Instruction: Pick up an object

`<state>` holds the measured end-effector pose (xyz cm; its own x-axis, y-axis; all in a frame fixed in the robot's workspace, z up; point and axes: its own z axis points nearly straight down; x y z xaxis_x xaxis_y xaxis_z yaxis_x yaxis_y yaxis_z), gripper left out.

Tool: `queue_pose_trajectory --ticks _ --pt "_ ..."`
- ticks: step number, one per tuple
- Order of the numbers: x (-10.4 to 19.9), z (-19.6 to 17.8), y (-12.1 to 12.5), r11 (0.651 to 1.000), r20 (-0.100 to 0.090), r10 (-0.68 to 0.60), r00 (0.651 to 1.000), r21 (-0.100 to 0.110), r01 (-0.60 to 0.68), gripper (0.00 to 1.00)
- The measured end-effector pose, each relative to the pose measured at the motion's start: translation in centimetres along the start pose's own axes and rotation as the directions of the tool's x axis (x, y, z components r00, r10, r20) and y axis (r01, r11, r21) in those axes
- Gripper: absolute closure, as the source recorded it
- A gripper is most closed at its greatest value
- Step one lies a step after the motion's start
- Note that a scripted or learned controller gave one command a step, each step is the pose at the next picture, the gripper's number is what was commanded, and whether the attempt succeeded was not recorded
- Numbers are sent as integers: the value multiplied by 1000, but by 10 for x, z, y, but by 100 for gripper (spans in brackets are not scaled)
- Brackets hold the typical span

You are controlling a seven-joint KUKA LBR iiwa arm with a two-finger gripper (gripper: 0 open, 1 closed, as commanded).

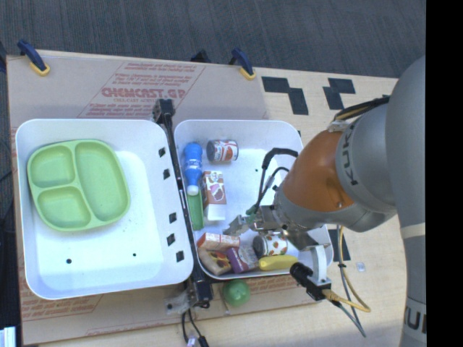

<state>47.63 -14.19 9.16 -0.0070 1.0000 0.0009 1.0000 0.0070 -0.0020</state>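
My gripper [255, 231] hangs low over the near end of the right bin [282, 132], just above the heap of objects there; the arm's orange band [318, 172] covers most of it. Under and beside it lie a small can with a red and white label [273, 246], a yellow banana [278, 263], a dark purple packet [239, 260] and a snack pack [215, 243]. Farther back in the same bin are a blue bottle [192, 163], a green stick [195, 212], a brown and white carton [214, 192] and a red can [222, 150].
The left bin [94, 266] holds a green divided plate [77, 184]. A green ball [235, 292] lies on the bench just outside the right bin's near rim. A black divider with clips [173, 186] runs between the bins. Cables trail at the lower right.
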Motion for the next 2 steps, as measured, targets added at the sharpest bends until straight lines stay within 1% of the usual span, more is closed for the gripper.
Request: queue_pose_trajectory --ticks 1,2 --pt "0 -10 1 1000 1 -6 1000 0 6 100" --pt "58 -238 9 1000 3 0 1000 -8 0 100"
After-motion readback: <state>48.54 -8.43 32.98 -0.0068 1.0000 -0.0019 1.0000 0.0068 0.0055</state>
